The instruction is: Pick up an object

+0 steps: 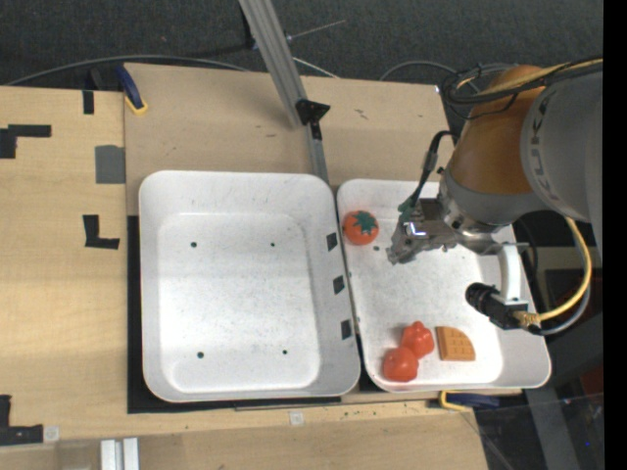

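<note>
**Gripper low over right bin, nothing seen in its grasp**

Gripper (404,247) sits over the right bin (524,365), in the bin's upper-middle part, w/ the grey arm (549,155) and its orange band (495,155) filling the view's right side behind it. Fingers (398,254) point down-left toward the bin floor. Whether they are spread or closed: can't tell, since the tips are small and dark against the wrist hardware. No obj visible between them.

Objs relative to the gripper:
- Small tomato-like toy (360,227), red-orange w/ green top, lies just left of the gripper and slightly above it in view, near the bin's left wall. Close to the fingertips but apart from them.
- Red pepper-like toy (417,338) lies well below the gripper, toward the bin's near edge.
- Round red toy (400,364) sits just below-left of the pepper toy, touching or nearly touching it.
- Tan waffle-like piece (455,345) sits just right of the pepper toy, below and a bit right of the gripper.

Left bin (157,262) lies well left of the gripper, its right wall butting against the right bin. Black cable w/ a yellow line (549,311) loops off the wrist, right of and below the gripper.
</note>
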### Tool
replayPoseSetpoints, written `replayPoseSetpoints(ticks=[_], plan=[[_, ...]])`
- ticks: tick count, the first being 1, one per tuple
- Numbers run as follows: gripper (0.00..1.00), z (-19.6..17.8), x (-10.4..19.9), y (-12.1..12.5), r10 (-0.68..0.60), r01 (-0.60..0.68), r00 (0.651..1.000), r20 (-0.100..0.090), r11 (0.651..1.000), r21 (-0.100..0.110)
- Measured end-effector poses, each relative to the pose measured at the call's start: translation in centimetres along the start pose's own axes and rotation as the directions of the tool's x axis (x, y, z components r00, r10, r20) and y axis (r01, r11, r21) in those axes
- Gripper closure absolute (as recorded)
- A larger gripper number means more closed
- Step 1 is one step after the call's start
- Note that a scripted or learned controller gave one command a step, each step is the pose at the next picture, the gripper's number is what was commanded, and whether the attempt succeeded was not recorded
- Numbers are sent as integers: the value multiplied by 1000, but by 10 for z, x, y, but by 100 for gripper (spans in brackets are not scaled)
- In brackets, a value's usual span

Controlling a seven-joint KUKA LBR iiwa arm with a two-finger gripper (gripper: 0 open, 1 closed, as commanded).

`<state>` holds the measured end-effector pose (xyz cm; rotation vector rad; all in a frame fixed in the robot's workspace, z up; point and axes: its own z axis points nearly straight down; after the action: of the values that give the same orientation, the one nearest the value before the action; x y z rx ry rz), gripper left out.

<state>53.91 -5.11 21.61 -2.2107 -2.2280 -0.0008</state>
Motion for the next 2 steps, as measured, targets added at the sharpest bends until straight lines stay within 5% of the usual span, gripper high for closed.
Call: replayPoseSetpoints(ticks=[2], plan=[[100, -8, 101, 41, 1, -1, 1000, 1, 1000, -2]])
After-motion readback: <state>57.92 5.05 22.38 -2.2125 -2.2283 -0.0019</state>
